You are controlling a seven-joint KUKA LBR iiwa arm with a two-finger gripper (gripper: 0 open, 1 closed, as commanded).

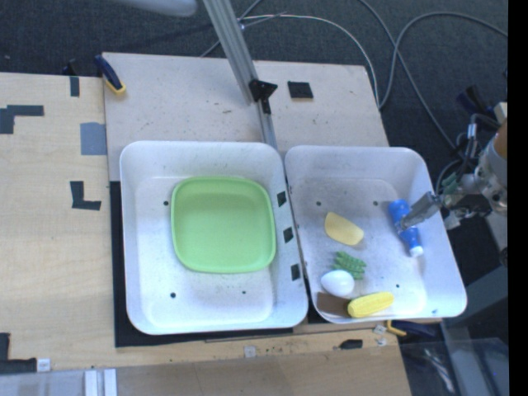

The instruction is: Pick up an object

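The right bin (429,172) holds several small objects. A blue bottle (405,228) with a white cap lies near its right wall. A yellow oval piece (344,229) sits mid-bin, with a small green item (351,263) below it. Toward the front lie a white egg (337,283) and a yellow corn cob (370,304). My gripper (429,206) reaches in over the right wall, just above and to the right of the blue bottle's upper end. I cannot tell whether it touches the bottle.
The left bin (140,221) holds a light green square plate (223,223). A metal pole (239,48) rises at the back between the bins. Cables (388,48) trail on the floor behind the right bin. The arm's wrist (495,167) hangs beyond the right bin's edge.
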